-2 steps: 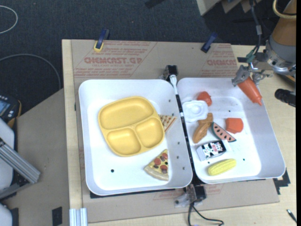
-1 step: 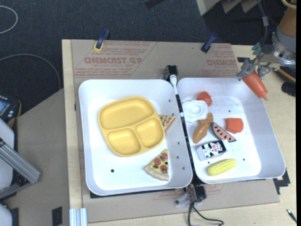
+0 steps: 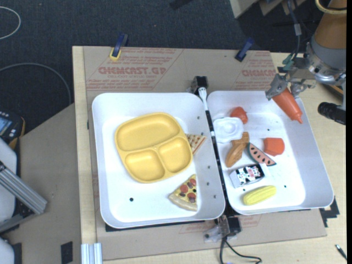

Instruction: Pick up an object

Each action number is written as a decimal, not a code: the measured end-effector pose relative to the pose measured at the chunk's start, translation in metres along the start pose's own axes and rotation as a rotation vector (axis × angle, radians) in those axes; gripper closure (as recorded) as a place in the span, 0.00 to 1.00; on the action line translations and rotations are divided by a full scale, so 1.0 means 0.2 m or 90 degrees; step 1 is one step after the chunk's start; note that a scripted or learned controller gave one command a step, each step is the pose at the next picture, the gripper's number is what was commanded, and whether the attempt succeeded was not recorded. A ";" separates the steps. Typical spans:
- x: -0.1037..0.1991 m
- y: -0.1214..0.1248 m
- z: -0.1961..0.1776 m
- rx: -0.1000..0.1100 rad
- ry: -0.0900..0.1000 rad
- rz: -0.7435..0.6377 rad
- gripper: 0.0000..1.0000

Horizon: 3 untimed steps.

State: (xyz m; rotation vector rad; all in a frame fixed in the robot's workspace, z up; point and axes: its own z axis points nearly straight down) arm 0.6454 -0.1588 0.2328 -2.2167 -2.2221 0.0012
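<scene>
Nearest you in the right bin point(image 3: 313, 147) lies a yellow corn cob point(image 3: 259, 194), and just behind it a small black-and-white cow-patterned carton point(image 3: 247, 175) whose print is too small to read. Behind that you see a watermelon slice point(image 3: 260, 155), a brown bread piece point(image 3: 237, 149) and an orange-red block point(image 3: 274, 146), then a white fried egg point(image 3: 227, 128) and a red tomato-like piece point(image 3: 238, 114). In the left bin point(image 3: 104, 147), a pizza slice point(image 3: 186, 192) lies nearest, the yellow divided plate point(image 3: 153, 146) sits mid-bin, and a waffle wedge point(image 3: 195, 142) touches the plate's right edge. At the right bin's far corner your pincer point(image 3: 287, 91) is clenched on an orange carrot point(image 3: 289, 105), which hangs tilted above the bin wall. On the counter point(image 3: 82, 125) beyond, red print reads "CHEMCAST GP".
</scene>
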 end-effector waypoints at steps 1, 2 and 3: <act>0.18 -0.13 0.01 0.001 0.000 0.000 1.00; 0.43 -0.26 0.07 0.002 0.000 0.000 1.00; 0.67 -0.35 0.01 0.001 0.001 -0.001 1.00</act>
